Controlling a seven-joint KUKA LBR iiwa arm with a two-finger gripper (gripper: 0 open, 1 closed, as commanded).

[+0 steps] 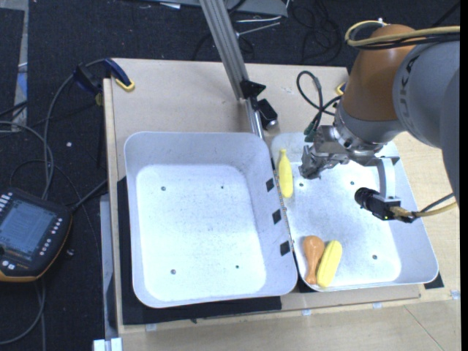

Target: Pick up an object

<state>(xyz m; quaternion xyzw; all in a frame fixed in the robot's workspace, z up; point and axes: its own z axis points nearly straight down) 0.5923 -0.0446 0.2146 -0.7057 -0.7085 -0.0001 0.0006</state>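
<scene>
Right of centre, the hand (313, 163) hangs beside a yellow banana (285, 175) at the right bin's (409, 258) left wall; its grip cannot be told. Likely light, smooth, slippery plastic: best pinched across its middle.

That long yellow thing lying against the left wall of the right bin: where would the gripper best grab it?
Probably across the middle of the long yellow piece, coming straight down from above. It lies flat and narrow, lengthwise along the right bin's left wall, so fingers should close across its narrow width. The wall side looks tight; the gripper sits just right of it.
</scene>
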